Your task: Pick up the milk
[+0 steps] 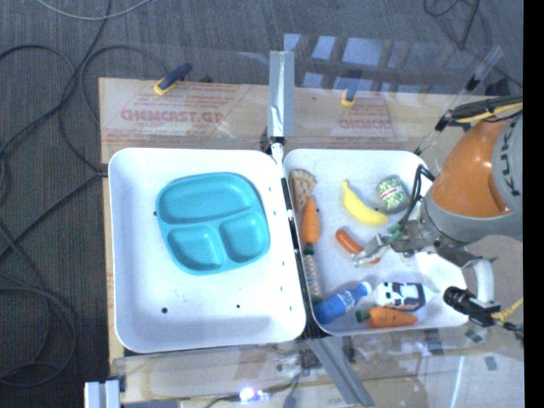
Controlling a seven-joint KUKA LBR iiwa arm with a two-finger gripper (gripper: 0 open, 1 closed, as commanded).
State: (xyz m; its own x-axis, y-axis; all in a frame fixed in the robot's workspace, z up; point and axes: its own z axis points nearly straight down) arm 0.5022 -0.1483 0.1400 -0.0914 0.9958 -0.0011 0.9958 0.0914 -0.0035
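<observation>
From above, the gripper (371,254) hangs over the right bin (327,164) with jaws apart and holding nothing, so the approach is underway and it must next drop toward the milk (400,294) near the front wall.

2 shallow white plastic bins: left bin (127,228), right bin (357,158). 1 turquoise 3-compartment tray (212,221). 2 orange carrots (310,219) (391,317). 1 yellow banana (364,207), 1 red sausage (348,240), 1 green-white ball (390,191), 1 blue bottle (340,301), 1 black-and-white milk carton (399,293).
</observation>
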